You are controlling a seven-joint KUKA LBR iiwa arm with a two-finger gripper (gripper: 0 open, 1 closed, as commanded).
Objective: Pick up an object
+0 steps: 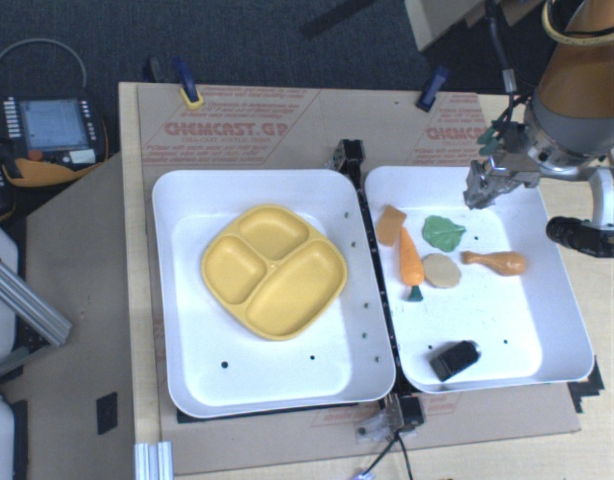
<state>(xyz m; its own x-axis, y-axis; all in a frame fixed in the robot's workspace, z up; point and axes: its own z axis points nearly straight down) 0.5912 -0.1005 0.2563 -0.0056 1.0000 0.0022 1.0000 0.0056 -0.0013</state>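
From the overhead camera I see a desk point(287, 118) covered with brown cardboard, carrying two shallow white bins side by side.

The left bin point(177, 298) holds a yellow divided plate point(274, 270) with three compartments, lying flat near the bin's middle.

The right bin point(547, 318) holds several small things. A toy carrot point(411, 258) lies lengthwise near the bin's left wall, its green tip pointing toward the near side. Just beyond its far end sits a small orange wedge point(389, 224). To the right of the carrot is a green leaf-shaped piece point(443, 232), and just nearer than that a pale tan round disc point(442, 271), which touches the carrot's right side. Further right lies a tan drumstick point(497, 261), its thin end pointing left toward the disc. A small black block point(454, 359) rests apart from the others, close to the near edge of the bin.

My arm point(577, 88) comes in from the far right. Its pincer point(484, 192) hangs over the far part of the right bin, above and just right of the green piece, with nothing between its fingers. I cannot tell whether it is open or closed.
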